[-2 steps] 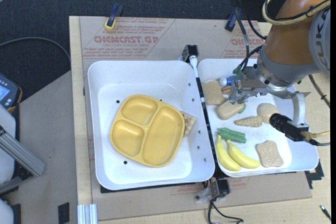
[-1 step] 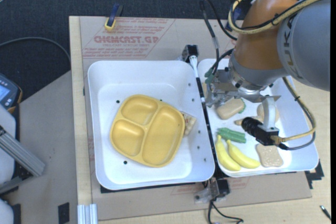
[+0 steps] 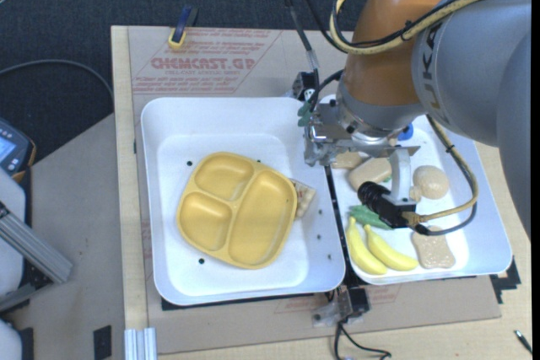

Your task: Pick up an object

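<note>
Your gripper (image 3: 361, 149) sits low over the upper-left part of the right bin (image 3: 496, 239), close to the wall it shares with the left bin (image 3: 155, 149), but the wrist hides it, so you cannot tell whether it is wide, narrow or holding anything. Just beside it you have a pale wedge (image 3: 371, 172), then a pale round piece (image 3: 431, 181), a tan slice (image 3: 434, 249) and yellow bananas (image 3: 378, 250) along the near-left side of that bin. A yellow divided plate (image 3: 236, 211) lies in the left bin with a small tan scrap (image 3: 304, 196) touching its right edge.
</note>
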You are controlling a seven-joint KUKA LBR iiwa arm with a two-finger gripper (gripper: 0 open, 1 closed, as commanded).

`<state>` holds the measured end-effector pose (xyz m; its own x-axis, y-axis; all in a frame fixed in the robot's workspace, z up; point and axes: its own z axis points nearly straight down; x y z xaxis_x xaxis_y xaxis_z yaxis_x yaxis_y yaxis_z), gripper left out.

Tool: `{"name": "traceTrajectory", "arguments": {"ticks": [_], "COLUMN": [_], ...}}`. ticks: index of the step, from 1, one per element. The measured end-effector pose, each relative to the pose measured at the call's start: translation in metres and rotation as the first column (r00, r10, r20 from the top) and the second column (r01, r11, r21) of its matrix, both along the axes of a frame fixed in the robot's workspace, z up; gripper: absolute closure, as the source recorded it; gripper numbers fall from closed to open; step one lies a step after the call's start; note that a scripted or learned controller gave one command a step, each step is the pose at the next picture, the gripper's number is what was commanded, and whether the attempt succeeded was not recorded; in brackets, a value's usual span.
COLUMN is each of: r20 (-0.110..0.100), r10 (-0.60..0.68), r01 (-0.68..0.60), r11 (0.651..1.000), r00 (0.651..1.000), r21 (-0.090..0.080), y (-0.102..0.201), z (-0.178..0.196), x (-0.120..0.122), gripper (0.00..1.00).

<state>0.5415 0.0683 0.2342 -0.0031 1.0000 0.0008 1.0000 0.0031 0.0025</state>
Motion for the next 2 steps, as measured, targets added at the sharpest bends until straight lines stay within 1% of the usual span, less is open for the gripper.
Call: {"name": "traceTrajectory", "arguments": {"ticks": [1,2], "r20": [-0.007,0.001], "r10": [-0.003,-0.002], "r01": [0.003,0.002], "r11": [1.0,1.0], "r00": [1.0,1.0], "r21": [-0.001,-0.001], "y": [0.001,0.003], "z": [-0.018,0.001], "x": [-0.008,-0.001], "gripper": [1.0,1.0]}}
